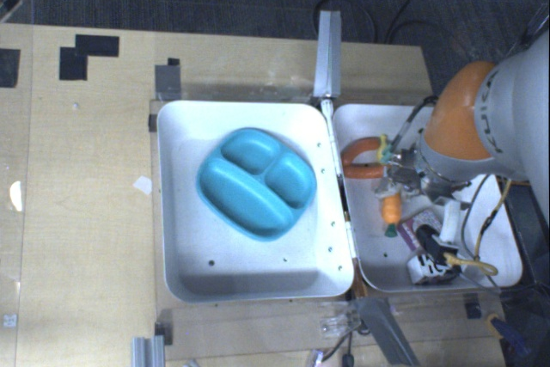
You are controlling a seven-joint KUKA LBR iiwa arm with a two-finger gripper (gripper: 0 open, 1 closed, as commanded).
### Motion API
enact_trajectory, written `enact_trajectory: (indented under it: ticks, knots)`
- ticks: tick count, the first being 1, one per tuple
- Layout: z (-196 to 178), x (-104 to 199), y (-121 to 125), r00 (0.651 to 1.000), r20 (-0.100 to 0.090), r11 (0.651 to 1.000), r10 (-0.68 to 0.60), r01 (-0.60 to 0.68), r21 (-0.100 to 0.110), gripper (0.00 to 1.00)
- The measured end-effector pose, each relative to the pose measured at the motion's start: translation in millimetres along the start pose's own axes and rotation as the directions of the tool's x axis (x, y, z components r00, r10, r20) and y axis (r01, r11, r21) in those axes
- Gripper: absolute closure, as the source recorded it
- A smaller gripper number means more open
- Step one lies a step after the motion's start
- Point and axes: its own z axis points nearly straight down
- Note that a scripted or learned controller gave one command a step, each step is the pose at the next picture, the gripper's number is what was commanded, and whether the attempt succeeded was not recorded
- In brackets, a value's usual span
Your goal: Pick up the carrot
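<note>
Gripper: I see my gripper (397, 178) low in the right bin (507, 271), near that bin's left wall. Whether it is open or closed, I cannot tell; cables and the wrist crowd it.

Carrot: the small orange piece with a green tip that I take for the carrot (392, 210) lies on the bin floor just below the gripper in the picture. I see nothing held; it looks free on the floor.

Neighbours: an orange-red curved object (361, 159) lies just left of the gripper against the dividing wall. A dark purple and white item (430, 249) sits lower right of the carrot, close to it.

Step in hand: I judge this as the final lining-up before the grasp.

Doing it well: I would centre over the carrot's middle, turn the wrist so the closing line crosses its short width, and come straight down. I would keep clear of the curved object, which is easy to grab by mistake.

Arm pose: the grey arm (516, 107) comes in from the right, orange band (455, 120) above the wrist, wrist bent down into the bin.

Further out: the left bin (185, 271) holds a blue divided tray (256, 181), well apart from the work.
</note>
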Motion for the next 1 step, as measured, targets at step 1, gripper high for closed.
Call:
enact_trajectory:
  ticks: [1]
  knots:
    - [-123.3,36.8,-21.9,0.998,0.005,0.997,0.070,-0.070,0.014,1.00]
